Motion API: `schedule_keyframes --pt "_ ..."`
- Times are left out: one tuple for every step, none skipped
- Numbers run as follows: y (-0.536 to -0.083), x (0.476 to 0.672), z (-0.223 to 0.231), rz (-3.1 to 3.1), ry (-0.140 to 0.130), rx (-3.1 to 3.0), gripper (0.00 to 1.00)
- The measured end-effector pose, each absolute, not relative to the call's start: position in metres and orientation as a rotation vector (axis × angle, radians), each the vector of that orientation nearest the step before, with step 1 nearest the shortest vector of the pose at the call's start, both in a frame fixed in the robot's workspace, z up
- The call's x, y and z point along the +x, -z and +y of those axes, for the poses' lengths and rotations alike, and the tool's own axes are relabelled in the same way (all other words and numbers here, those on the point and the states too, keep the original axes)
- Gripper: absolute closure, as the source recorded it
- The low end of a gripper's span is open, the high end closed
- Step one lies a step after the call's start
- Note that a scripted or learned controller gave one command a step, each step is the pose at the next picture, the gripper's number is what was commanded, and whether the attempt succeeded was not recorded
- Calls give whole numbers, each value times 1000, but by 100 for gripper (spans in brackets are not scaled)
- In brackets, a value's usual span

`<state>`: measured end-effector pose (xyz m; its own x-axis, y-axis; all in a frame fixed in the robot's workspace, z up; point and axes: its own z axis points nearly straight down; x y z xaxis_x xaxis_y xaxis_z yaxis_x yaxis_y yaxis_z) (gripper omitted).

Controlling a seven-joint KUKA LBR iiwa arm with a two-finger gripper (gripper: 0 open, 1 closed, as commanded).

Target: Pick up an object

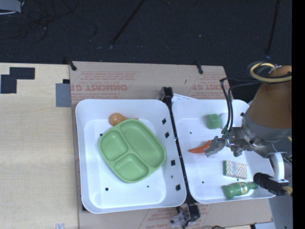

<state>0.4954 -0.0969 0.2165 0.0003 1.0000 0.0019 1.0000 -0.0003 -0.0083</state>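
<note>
Under both bins | cardboard sheet [143, 80] | mirrored red print, illegible

Red print on the cardboard sheet [143, 82] under the bins appears upside down and mirrored, repeated 2 times along its far edge. It seems to read "CHEMCRAFT" or similar, but the letters are too blurred to confirm. More red print at the near edge is illegible.

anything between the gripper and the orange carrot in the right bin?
Nothing visible. The gripper sits right at the orange carrot's right end, with bare bin floor around them. The green block lies off to the far side.
</note>
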Motion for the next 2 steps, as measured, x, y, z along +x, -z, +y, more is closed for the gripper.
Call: schedule_keyframes --pt "-152 494 -96 -2214 -9 -2215 0" --pt "-106 492 -101 -2215 -8 -2217 0"
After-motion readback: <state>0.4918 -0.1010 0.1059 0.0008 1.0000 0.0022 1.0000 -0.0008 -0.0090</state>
